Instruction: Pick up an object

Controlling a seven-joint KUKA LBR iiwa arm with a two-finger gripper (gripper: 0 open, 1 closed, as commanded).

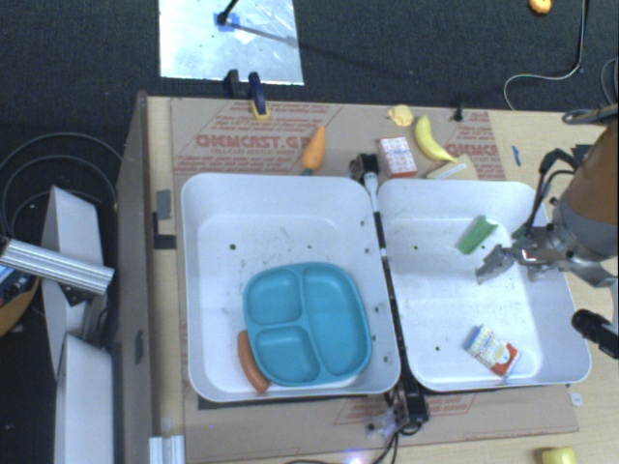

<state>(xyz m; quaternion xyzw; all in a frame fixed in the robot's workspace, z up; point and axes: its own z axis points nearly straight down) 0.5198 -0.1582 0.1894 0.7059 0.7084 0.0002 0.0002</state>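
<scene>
Hand (495, 262) sat low over the right bin (426, 351), at about 3 o'clock in frame, fingers spread and pinching nothing. Green block (476, 234) lay just beside it at its 11 o'clock, apart from the fingers. Small carton (491, 350) lay at the bin's 5 o'clock, well clear of the hand. Left bin (218, 220) held a blue divided plate (306, 323), with an orange sausage (251, 361) touching the plate's 8 o'clock edge. On the worktop (251, 143) past the bins: carrot (313, 148), banana (429, 140), and a small box (397, 157).
</scene>
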